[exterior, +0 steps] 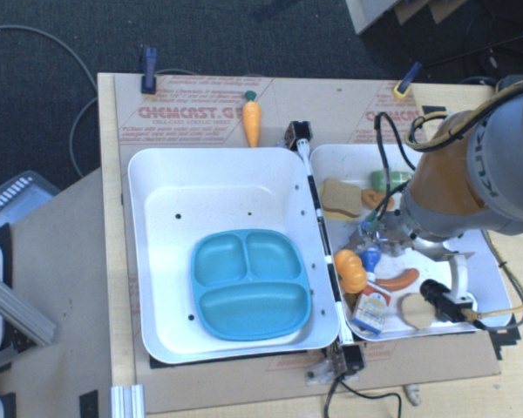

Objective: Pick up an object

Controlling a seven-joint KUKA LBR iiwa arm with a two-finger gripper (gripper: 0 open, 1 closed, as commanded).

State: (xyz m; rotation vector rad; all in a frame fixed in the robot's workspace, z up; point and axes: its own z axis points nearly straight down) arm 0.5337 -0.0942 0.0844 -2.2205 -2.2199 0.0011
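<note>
Nearest the camera, along the right bin's (506, 273) front edge, a packet (372, 310) is lying beside a pale round piece (413, 310). Just behind them a sausage (397, 279) and an orange fruit (351, 270) are sitting close together. The gripper (372, 244) is hanging right over this cluster, by a small blue item (370, 258) — so this looks like the reach-and-descend step, nothing lifted yet. Whether the fingers are spread or closed, I cannot tell; the wrist is hiding them, and no object shows between them. The next move is calling for a clean drop onto one piece without nudging its neighbours. Further back, bread (340, 197) and a green thing (389, 180) are waiting. The left bin (157, 181) is holding a blue tray (250, 282); beyond it, a carrot (252, 122) is lying on the bench.
</note>
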